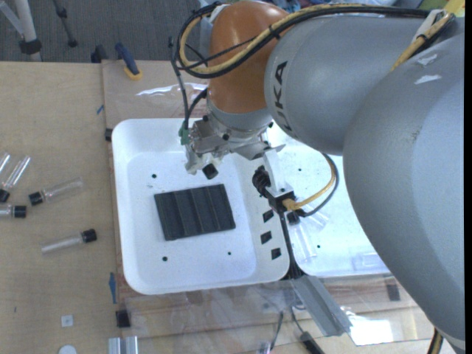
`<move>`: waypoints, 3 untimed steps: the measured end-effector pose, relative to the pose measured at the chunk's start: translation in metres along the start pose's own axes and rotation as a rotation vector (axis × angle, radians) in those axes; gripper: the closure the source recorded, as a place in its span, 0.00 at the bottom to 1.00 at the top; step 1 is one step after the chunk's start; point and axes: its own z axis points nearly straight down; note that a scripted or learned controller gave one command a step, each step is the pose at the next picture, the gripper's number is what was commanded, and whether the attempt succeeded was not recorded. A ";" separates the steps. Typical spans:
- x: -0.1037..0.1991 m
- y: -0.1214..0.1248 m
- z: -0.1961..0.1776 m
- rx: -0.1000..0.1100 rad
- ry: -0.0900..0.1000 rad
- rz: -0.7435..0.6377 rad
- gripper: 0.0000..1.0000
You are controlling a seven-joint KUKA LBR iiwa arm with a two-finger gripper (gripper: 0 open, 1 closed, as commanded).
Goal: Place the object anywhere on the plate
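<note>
Where the left bin (133,190) holds it, ribbed black plate (195,211) (long axis left-right), fingers (200,164) state unclear.

Arm: grey, orange-banded wrist, reaching in from the right; gripper (204,164) pointing down, far-centre of scene.

Bright even light, glare on white bin (133,198), soft shadows, near arm (383,124) blurred
</note>
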 end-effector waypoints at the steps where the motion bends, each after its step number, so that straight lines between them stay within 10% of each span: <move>1: -0.005 0.067 -0.022 -0.005 0.000 0.155 1.00; 3: 0.006 0.063 0.039 -0.001 0.000 -0.131 1.00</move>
